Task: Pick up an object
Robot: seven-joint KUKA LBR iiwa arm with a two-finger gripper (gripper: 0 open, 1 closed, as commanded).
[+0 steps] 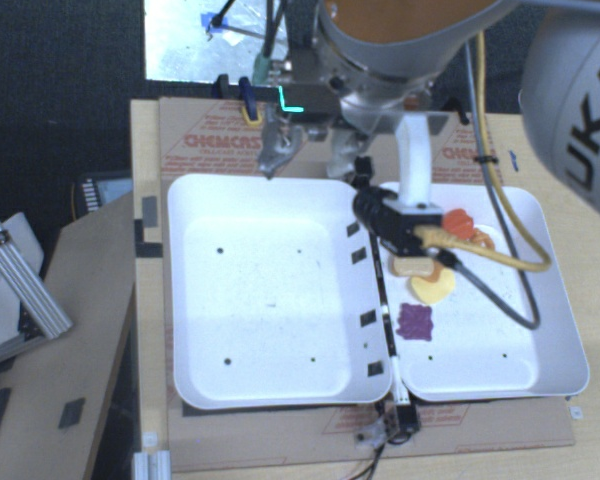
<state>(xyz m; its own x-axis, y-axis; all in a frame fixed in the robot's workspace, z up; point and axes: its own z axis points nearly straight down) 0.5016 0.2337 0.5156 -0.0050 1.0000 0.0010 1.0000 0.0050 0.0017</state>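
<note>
Gripper [276,154] at view-left bin's [195,268] far rim, arm [400,18] high over the other bin [540,368], grasp state unclear.

The left white bin [270,298] lay on a cardboard sheet [205,140] printed with red lettering; the right white bin [480,363] sat edge to edge against it, with small black tabs [368,318] spaced along the seam; beyond the left bin's far rim was a shiny silvery panel [185,28]; well to its left, a ribbed aluminium rail [20,278] ran slantwise beside a tan board [90,308].
</note>
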